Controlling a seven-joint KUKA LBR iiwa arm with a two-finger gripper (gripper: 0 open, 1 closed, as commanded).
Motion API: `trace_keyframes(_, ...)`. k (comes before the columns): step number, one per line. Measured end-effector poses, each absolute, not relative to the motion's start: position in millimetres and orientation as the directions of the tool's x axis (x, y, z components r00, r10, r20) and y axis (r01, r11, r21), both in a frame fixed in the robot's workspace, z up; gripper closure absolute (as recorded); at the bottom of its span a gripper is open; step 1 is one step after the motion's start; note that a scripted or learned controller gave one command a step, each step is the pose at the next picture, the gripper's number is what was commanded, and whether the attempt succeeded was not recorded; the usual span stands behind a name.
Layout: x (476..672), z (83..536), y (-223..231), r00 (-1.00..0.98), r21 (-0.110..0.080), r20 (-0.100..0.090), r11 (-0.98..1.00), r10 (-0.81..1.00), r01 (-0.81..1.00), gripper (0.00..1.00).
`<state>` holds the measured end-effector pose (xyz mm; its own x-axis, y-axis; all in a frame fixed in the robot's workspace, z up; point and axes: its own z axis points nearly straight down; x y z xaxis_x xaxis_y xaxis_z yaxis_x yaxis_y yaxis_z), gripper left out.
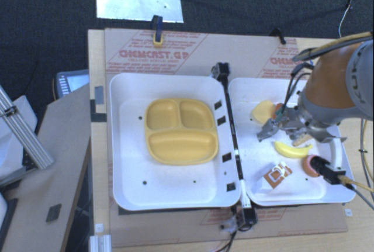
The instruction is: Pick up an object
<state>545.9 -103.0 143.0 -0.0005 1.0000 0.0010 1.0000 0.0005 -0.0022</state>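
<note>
The bench holds 2 white bins, and I take the black divider [229, 128] between them as the landmark for all places.

The largest thing is the left bin [125, 145], on the far side of the divider from the arm. In its middle lies a yellow plate with 3 compartments [180, 131], flat and well apart from the divider. It probably sits there only as one more candidate, and the arm is not near it.

The right bin [248, 183] touches the divider on the arm's side. The grey arm with the orange band [336, 78] reaches in over this bin, so I judge that the pick is planned here, among the small things.

The gripper [274, 128] hangs low in this bin, near the divider. I cannot tell the state of the claw, and I see nothing held in it.

A yellow banana [291, 149] lies just beside the gripper, on its side away from the divider. A yellow rounded toy [263, 110] lies behind the gripper, closer to the divider. A small brown and white piece [277, 175] lies in front, and a red and orange toy [310, 165] lies farthest from the divider. The banana seems the nearest target.
</note>
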Motion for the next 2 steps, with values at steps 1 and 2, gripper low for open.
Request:
trace_keyframes(1,547.5,156,-104,0.000,0.003,-0.001,0.000,1.000,1.000,1.00)
trace_keyframes(2,549.1,201,-111,0.000,0.006,-0.001,0.000,1.000,1.000,1.00)
